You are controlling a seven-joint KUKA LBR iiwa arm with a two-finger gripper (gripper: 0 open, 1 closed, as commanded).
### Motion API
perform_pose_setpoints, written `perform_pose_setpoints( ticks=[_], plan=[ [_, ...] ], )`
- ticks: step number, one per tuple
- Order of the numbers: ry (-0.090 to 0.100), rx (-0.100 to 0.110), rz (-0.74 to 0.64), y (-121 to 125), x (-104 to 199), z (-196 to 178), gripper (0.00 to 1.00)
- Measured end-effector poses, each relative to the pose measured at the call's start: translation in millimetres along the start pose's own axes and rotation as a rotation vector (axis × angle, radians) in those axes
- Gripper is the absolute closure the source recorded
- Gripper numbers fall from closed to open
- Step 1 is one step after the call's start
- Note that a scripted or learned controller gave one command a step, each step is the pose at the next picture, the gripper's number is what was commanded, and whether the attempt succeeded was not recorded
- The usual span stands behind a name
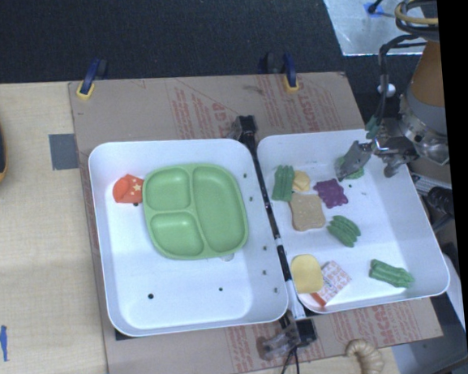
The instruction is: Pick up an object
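Brown cardboard (170, 106) lines the wooden bench (37, 264) beneath two white bins (188, 308).

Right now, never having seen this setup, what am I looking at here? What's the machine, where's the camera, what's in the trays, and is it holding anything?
One camera looks down at a slant on a bench. The robot arm comes in from the right, and its claw hangs over the upper part of the right bin. I can't tell whether it grips anything.

The left bin holds a green divided plate and a small red piece beside it.

The right bin holds toy food: a purple piece, a slice of bread, several green vegetables such as one near the lower right corner, a yellow piece and a small packet.
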State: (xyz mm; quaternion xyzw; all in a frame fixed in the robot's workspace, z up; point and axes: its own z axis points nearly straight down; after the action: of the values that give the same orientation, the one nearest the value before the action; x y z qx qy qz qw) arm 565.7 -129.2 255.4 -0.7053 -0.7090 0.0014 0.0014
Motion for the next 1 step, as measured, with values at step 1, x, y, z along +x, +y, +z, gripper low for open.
perform_pose_setpoints(
  ticks=[1],
  plan=[
    [-0.002, -0.001, -0.004, 44.9, -3.0, 169.8, 0.0]
  ],
)
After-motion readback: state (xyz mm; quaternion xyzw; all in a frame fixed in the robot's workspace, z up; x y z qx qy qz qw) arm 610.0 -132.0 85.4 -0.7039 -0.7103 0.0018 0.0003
